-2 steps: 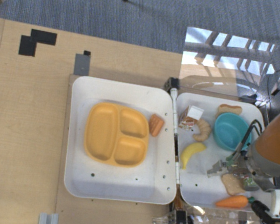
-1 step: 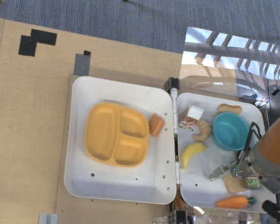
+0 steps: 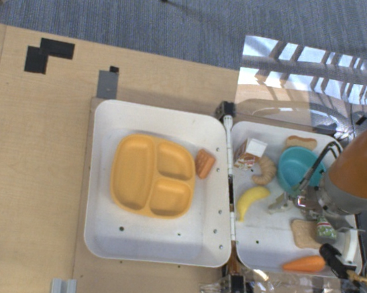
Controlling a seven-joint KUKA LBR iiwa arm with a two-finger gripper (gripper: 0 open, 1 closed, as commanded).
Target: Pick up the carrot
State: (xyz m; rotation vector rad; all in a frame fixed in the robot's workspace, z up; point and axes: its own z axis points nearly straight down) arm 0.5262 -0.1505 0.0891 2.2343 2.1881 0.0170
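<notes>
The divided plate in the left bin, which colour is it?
The divided plate is yellow-orange, seen in the camera view.

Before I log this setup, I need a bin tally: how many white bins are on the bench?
2. The left bin holds the yellow tray; the right bin holds the carrot and banana.

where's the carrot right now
In the camera view the carrot lies in the right bin, near its front right corner, just below the slice of bread.
</notes>
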